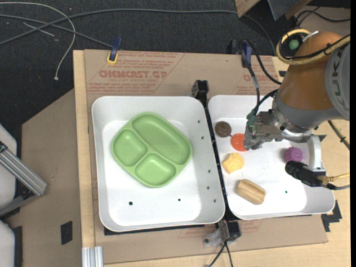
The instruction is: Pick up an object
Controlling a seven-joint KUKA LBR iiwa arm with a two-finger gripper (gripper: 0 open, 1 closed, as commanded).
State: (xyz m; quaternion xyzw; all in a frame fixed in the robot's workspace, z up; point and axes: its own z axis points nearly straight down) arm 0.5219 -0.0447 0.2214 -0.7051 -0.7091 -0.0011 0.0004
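Observation:
My gripper hangs low in the right bin, right beside a small red-orange object that its fingers partly cover. A brown round piece lies just up and left of it. A yellow corn-like piece sits below the red one. A tan bread-roll shape rests nearer the front. A purple object lies to the right, under the arm.
The left bin holds a green divided plate. A black divider with clamps runs between the bins. A black connector and cable hang off the arm over the right bin. Cardboard borders the bins.

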